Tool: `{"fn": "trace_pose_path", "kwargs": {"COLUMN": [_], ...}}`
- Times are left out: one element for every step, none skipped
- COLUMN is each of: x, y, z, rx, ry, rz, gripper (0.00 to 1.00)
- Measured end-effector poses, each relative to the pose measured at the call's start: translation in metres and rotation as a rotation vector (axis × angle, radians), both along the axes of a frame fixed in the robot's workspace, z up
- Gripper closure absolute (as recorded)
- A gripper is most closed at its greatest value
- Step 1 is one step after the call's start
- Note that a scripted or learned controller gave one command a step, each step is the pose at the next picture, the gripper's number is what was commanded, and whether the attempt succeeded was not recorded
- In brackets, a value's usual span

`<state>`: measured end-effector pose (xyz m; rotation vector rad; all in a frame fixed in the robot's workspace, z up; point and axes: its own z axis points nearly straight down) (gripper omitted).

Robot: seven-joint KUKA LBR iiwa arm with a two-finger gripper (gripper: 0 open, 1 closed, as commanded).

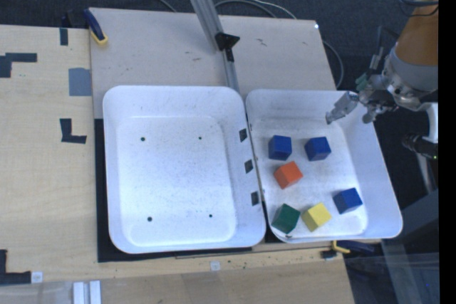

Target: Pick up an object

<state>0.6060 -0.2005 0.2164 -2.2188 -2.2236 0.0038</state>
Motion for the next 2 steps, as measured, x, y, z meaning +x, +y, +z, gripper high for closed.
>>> {"fn": "trace_pose_path", "kwargs": {"x": [0.008,0.025], "y": [-0.007,0.032], "z": [-0.11,-0.126], "rx": [0.002,0.003], "ry": [-0.001,-0.001], "rz": [-0.001,0.003], "gripper": [0.0,0.0]}}
